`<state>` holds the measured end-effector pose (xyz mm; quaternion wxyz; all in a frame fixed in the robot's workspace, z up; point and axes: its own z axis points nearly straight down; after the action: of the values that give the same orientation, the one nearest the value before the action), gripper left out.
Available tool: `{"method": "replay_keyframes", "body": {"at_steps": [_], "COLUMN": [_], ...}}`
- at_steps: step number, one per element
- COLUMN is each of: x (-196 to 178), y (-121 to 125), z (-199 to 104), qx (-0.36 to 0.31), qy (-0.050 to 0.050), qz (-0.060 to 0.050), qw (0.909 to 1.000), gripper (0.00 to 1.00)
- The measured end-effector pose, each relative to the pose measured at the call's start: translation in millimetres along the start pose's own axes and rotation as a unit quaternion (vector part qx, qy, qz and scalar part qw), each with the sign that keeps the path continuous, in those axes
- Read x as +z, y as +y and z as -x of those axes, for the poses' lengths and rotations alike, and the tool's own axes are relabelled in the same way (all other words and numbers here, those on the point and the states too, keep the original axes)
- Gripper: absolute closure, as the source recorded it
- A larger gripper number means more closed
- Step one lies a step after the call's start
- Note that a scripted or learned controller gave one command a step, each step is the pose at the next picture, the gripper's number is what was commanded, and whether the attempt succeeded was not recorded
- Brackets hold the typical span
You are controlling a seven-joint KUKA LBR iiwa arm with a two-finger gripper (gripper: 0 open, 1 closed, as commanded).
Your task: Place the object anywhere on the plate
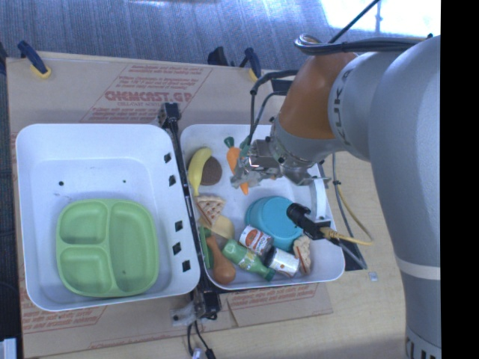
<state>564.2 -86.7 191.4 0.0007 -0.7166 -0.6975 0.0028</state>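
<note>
The arm is bulky, smooth and light grey, with rounded links. An orange band wraps above the wrist, beside dark "KUKA" lettering. Thin black cables loop around the metallic gripper.

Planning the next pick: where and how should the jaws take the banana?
Probably across the middle of the banana, coming straight down. It lies flat, curved, along the right bin's left wall; its mid-length is narrow. Close the jaws crosswise, though the wall and the brown piece leave little room.
</note>
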Motion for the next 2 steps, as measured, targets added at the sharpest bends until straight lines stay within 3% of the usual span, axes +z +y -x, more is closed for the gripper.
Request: {"method": "replay_keyframes", "body": {"at_steps": [1, 2], "x": [0.0, -9.9], "y": [0.0, 0.8], "z": [-0.1, -0.6], "qx": [0.000, -0.004], "qy": [0.000, 0.000], "qz": [0.000, -0.002], "qw": [1.0000, 1.0000], "gripper": [0.00, 1.00]}}
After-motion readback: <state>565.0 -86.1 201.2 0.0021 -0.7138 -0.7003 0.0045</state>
